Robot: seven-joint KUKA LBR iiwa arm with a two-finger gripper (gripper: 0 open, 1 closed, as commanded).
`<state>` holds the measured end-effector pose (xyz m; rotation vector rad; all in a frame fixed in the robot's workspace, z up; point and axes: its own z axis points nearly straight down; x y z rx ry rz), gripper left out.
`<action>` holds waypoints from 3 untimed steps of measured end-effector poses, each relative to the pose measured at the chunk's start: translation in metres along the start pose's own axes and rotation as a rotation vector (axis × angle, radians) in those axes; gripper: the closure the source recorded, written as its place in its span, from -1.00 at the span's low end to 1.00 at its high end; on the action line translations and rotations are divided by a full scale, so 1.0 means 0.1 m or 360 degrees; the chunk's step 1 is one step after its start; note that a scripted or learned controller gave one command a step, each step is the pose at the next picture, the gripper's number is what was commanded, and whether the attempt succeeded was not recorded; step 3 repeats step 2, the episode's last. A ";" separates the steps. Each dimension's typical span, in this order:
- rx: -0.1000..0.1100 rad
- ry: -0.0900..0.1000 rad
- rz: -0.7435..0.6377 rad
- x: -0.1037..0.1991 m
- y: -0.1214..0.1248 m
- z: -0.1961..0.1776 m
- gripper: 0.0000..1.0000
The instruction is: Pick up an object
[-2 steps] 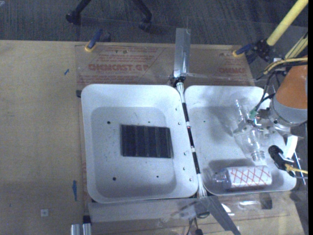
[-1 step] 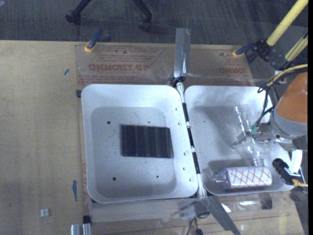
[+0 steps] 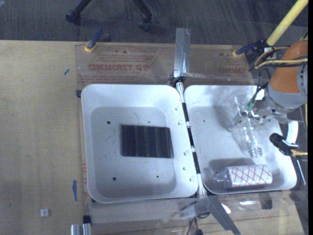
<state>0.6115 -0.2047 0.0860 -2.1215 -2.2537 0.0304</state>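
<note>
Nearest, a red-and-white checked package (image 3: 244, 175) lies along the right bin's (image 3: 195, 106) front wall. Behind it stand clear plastic bottles (image 3: 247, 131) — the gripper (image 3: 254, 112) hangs just above them, its state impossible to tell. In the left bin (image 3: 93, 102) lies a dark ribbed panel (image 3: 146, 141).

Single fixed camera view, mounted above the bench (image 3: 39, 131) and looking down at a slant, far enough back to take in both the left bin (image 3: 98, 102) and right bin (image 3: 205, 102) whole, a strip of dark floor (image 3: 39, 9) along the top, and the arm (image 3: 288, 77) entering at right.
</note>
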 end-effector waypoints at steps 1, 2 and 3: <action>-0.0051 -0.0030 0.0277 0.26 -0.03 0.00 -1.00; -0.0036 -0.0010 -0.0114 -0.05 0.00 -0.02 -1.00; -0.0036 -0.0010 -0.0114 -0.05 0.00 -0.02 -1.00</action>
